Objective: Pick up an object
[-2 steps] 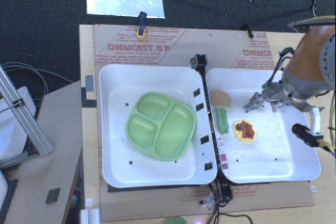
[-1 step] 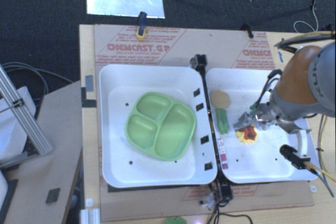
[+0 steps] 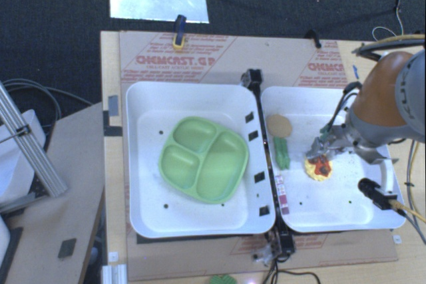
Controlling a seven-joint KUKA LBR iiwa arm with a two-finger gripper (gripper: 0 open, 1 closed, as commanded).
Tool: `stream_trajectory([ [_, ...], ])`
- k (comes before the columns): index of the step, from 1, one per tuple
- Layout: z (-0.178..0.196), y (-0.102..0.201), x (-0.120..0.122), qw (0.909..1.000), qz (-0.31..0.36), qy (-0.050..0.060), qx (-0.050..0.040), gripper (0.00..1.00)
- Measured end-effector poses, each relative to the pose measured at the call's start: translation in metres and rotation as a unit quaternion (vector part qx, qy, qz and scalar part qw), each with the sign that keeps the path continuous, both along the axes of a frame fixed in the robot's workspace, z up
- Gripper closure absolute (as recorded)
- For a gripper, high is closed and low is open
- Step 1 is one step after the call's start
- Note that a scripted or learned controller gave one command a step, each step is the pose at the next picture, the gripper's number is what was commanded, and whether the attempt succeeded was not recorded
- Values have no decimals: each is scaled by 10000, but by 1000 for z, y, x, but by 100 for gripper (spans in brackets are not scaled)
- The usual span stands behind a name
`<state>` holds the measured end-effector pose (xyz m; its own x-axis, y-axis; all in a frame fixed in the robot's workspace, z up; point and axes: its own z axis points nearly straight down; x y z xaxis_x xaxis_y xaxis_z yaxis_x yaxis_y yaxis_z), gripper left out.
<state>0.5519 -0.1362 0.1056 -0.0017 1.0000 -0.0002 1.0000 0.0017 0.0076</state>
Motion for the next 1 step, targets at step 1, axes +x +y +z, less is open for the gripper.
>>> stream_trajectory([
  [1,84,78,35,10000,48,-9,4,100],
])
